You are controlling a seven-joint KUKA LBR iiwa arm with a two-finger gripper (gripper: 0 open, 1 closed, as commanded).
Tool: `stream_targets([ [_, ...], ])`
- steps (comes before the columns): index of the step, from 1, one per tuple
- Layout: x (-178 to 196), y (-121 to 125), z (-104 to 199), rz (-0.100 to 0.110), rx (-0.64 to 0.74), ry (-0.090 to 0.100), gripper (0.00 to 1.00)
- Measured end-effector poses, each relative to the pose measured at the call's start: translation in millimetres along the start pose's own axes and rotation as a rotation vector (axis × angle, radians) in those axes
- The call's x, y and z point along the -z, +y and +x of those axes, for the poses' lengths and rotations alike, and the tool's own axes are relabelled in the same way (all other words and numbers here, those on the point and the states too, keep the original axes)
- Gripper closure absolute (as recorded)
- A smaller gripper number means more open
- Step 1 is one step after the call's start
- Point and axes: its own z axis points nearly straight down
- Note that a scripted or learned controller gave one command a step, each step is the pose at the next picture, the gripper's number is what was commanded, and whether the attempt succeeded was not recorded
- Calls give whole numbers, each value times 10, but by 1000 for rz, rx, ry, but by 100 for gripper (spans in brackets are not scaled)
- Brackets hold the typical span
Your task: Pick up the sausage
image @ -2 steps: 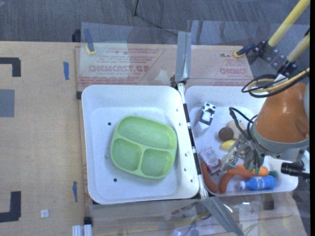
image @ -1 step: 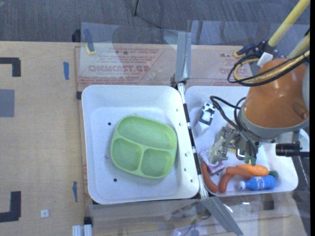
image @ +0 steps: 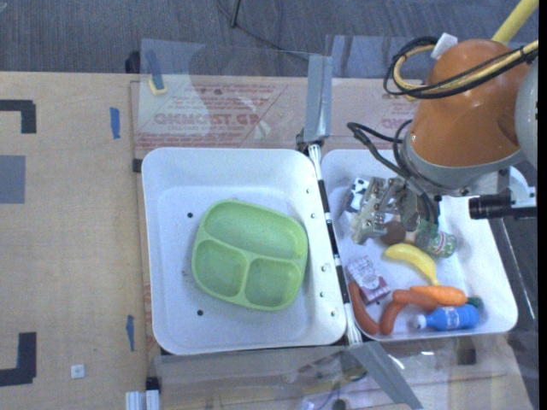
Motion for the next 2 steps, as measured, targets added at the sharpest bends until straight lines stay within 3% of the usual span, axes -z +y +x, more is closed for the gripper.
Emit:
stream_targets([
  [1, 0, -2, 0, 0, 0, 0, 0],
  [2, -609, -326, 391, 1, -177, 5, 0],
])
